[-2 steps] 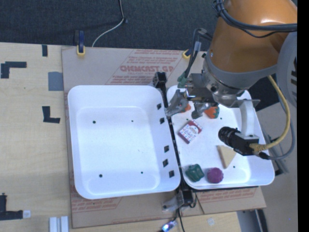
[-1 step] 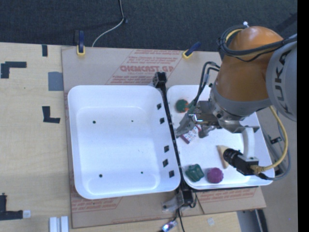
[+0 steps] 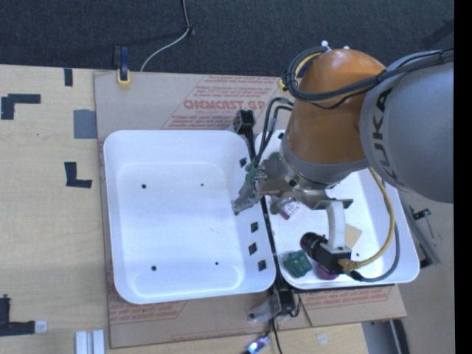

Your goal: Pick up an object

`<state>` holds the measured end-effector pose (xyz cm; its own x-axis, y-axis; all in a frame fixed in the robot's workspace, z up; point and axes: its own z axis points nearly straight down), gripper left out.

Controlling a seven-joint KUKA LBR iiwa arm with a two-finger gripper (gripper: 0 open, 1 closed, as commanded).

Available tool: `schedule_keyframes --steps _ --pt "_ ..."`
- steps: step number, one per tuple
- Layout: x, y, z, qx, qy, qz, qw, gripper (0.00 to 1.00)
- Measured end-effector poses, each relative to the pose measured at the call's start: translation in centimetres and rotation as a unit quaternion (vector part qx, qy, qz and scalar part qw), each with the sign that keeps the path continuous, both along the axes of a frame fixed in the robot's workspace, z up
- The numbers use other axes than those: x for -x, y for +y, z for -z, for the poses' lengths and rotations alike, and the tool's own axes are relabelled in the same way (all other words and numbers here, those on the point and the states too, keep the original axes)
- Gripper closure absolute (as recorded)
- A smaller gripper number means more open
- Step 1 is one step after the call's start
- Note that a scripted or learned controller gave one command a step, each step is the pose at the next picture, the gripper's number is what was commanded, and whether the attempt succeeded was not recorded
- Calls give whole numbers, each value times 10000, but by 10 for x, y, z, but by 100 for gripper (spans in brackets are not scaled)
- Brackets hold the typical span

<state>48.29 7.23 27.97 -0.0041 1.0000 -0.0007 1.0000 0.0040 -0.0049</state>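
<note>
The left bin (image 3: 177,220) floor gives open passage from 12 to 6 o'clock. The right bin (image 3: 400,271) is crowded: the arm (image 3: 339,116) overhangs its 12 o'clock half; a green object (image 3: 297,262), a purple object (image 3: 325,273) and a tan piece (image 3: 353,236) obstruct the 6 o'clock end.

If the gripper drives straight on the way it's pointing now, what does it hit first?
Probably the right wall of the left bin, just under the gripper. No loose object shows in that line. Depth is hard to judge from this slanted view.
</note>
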Motion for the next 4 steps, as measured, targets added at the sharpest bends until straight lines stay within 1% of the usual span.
schedule_keyframes --steps 1,2,3,4 --pt "0 -93 12 15 -6 67 10000 100" --pt "-1 -64 -56 -4 -37 -1 10000 100" --pt "-37 -9 -111 -11 -54 -21 10000 100" --pt "-60 -7 5 11 34 17 10000 100"
